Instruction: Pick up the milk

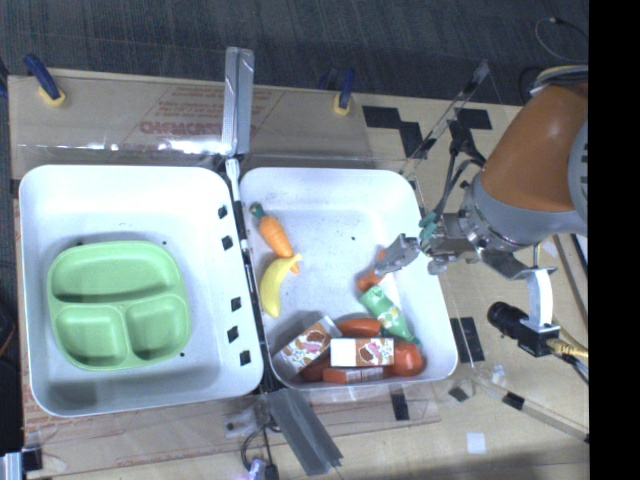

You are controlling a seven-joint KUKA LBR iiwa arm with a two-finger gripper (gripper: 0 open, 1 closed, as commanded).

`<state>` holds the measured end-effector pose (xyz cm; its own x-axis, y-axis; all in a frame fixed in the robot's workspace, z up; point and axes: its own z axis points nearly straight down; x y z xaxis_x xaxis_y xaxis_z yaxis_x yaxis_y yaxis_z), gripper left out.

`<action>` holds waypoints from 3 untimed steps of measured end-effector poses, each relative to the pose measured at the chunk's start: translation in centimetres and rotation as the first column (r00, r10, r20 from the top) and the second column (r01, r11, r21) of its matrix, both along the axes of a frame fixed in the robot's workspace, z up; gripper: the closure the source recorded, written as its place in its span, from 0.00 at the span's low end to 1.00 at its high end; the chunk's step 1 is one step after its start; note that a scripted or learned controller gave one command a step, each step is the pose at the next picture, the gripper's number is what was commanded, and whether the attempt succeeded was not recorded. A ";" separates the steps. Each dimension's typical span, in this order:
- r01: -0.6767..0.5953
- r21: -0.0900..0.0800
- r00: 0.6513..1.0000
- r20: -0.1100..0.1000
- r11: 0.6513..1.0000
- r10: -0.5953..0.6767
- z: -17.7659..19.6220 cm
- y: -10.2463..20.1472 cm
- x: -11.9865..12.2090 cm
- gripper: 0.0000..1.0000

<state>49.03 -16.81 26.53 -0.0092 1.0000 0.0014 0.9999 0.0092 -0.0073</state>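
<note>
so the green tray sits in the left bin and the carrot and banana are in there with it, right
Not quite. The camera view shows the green tray in the left bin, but the carrot and banana lie in the right bin.

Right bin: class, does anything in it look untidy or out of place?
Yes. In the right bin, the boxes and red items are heaped against the near wall, overlapping. The carrot and banana lie apart by the left wall. The green tray sits squarely in the left bin.

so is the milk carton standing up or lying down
Lying down. The milk carton rests on its side in the right bin, its printed face up, beside the other packages at the near wall.
</note>
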 end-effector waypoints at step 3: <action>0.322 -0.003 0.947 0.001 0.947 -0.322 -7.6 16.1 -1.3 1.00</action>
<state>47.68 -0.69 18.90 0.3131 0.9497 -0.0014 0.9497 -0.3131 -0.0068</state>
